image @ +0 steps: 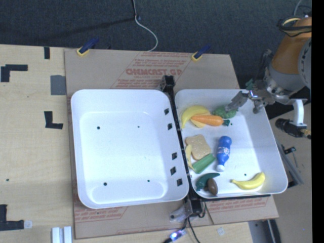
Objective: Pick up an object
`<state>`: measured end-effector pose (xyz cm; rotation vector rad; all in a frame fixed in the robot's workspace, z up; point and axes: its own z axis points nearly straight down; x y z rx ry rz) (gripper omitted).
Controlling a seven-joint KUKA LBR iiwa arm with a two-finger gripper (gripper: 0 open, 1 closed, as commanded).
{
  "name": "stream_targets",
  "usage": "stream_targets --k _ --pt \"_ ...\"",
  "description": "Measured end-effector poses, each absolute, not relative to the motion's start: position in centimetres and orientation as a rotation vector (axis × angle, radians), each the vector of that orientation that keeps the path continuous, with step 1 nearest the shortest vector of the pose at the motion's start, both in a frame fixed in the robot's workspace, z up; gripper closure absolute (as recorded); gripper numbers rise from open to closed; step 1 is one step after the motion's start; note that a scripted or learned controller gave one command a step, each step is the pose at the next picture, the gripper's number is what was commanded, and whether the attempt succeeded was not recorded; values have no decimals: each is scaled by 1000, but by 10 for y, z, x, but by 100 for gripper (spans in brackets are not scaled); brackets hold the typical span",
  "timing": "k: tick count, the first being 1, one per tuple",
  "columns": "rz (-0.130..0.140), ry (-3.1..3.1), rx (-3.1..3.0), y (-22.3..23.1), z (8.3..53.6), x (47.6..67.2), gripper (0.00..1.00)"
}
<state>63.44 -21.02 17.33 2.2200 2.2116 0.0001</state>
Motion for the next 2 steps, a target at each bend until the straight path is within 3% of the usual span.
stream_targets --k 1,2 --pt "9 2213 2210 -188 103 651 0" --pt "7 2219 2212 -186 111 651 100"
